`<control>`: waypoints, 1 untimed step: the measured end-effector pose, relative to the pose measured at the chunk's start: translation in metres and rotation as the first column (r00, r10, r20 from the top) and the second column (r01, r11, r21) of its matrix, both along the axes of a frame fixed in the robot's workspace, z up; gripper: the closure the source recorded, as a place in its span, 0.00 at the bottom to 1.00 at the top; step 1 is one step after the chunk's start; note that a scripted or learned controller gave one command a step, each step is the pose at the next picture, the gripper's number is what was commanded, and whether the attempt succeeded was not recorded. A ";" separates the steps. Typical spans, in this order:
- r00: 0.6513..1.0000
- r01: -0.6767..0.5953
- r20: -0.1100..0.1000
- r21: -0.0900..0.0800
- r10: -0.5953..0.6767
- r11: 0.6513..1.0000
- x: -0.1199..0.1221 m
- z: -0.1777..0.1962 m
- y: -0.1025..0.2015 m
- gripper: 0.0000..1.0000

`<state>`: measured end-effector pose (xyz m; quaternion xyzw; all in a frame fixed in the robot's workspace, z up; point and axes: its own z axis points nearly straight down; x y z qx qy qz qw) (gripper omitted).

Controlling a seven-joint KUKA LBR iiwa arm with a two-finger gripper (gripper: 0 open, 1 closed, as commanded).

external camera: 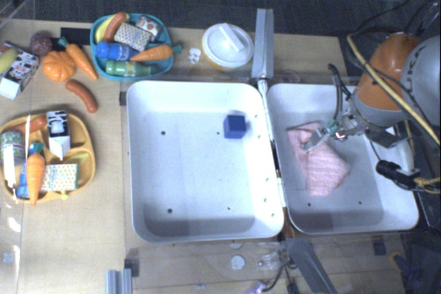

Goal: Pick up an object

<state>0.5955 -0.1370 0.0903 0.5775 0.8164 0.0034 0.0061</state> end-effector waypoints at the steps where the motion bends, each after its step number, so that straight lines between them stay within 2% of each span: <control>1: 0.993 -0.115 0.002 -0.002 0.115 0.993 -0.001 0.001 0.032 0.00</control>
